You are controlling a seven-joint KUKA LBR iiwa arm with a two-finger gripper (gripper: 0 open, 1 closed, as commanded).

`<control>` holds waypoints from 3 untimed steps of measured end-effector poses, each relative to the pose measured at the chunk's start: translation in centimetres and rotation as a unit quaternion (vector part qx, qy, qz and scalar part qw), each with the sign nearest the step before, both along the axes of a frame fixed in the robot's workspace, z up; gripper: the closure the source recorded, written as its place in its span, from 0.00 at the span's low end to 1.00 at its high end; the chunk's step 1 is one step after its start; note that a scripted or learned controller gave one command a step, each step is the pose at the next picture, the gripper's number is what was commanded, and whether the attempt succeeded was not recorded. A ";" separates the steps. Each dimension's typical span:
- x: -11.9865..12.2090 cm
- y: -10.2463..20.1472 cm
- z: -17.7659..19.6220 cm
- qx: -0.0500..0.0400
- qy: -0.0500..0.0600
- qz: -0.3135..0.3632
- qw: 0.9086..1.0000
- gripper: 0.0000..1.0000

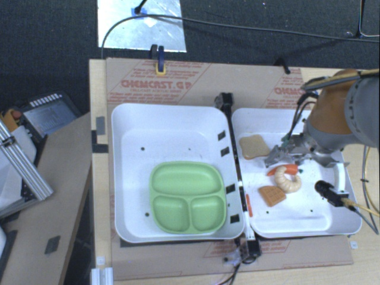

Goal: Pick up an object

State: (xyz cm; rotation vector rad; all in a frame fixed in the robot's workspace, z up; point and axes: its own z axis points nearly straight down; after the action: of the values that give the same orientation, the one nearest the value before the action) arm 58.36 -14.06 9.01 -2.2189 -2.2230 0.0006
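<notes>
Gripper (pixel 285 157) low in right bin (pixel 309 221), over the food cluster; whether the jaws are apart or together, cannot tell. Step, by my reading: descent onto a pick, nothing seen gripped. Likely target: shrimp (pixel 289 181), pale curl with orange-red end, just below the tip. Next move needs centring over it. Cracker (pixel 272 195) touching; toast (pixel 255 146) near. Green tray (pixel 187 196) in left bin (pixel 166 123).

Cardboard-covered bench (pixel 178 82) (two white bins (pixel 127 159) side by side)
</notes>
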 end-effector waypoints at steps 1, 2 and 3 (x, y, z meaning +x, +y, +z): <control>0.1 0.0 1.3 -0.001 -0.001 0.000 1.000 1.00; 0.8 -0.6 7.4 -0.001 -0.004 0.001 1.000 1.00; 1.3 -0.5 11.8 -0.001 -0.003 0.001 1.000 1.00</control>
State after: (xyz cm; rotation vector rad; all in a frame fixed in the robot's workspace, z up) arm 59.64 -14.61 20.83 -2.2203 -2.2294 -0.0046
